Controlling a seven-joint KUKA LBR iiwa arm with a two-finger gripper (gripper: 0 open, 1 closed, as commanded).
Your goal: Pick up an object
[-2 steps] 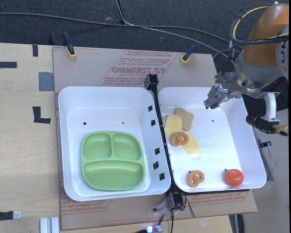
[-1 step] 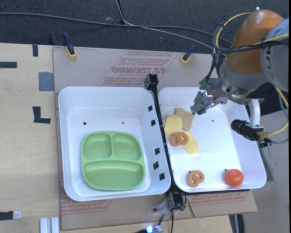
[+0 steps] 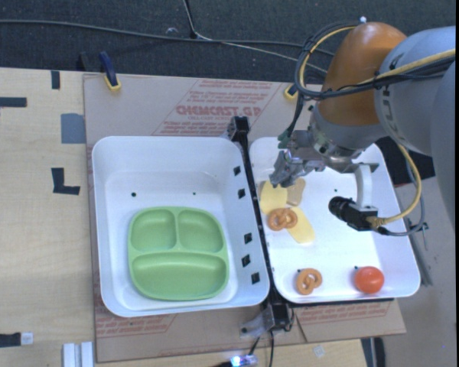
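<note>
The tool (image 3: 288, 176) hangs over the right bin (image 3: 394, 277), its grip hidden; pretzels (image 3: 282, 219) and a tomato (image 3: 369, 279) lie nearby.

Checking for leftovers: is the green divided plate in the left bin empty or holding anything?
Empty: all three compartments of the green plate show bare green.

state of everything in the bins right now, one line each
green divided plate: flat in left bin
gripper: low over right bin, above yellow piece
yellow piece: lying flat
pretzel: resting on yellow piece
second pretzel: flat, near front
tomato: front right corner
</note>
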